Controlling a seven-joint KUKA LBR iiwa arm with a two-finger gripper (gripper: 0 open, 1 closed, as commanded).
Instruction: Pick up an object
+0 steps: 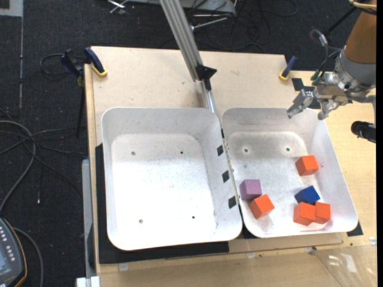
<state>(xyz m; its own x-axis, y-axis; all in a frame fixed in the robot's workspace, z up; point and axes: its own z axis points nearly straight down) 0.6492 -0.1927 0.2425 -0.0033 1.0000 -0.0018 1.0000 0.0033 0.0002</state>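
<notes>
- Pincer [309,107] seen high over the far right corner of the right bin [263,119], fingers [296,109] spread apart with nothing between them.
- Attached to a grey wrist with an orange band [362,36] above it, reaching in from the right of the right bin.
- Right bin found holding six blocks, all lying on its floor, all well apart from the pincer.
- Orange block [307,165] noted alone toward the right wall of the right bin, roughly midway along it.
- Purple block [250,189] placed near the left wall of the right bin, touching or just beside a second orange block [261,205] at its near side.
- Blue block [307,194] sited toward the near right corner of the right bin.
- Two more orange blocks [304,213] [322,211] pressed together in that near right corner, just beside the blue block on its near side.
- Left bin [114,124] set directly against the left side of the right bin, rims overlapping at the seam.
- Four small black marks [225,175] observed along that seam.
- Slanted metal pole [182,31] rising from behind the seam, beyond the far edge of the right bin.
- Yellow-tipped clamps [96,64] [286,72] fixed at the far bench edge, one well to the left of the right bin, one just beyond its far rim.
- Wooden bench [155,79] bare between the clamps.
</notes>
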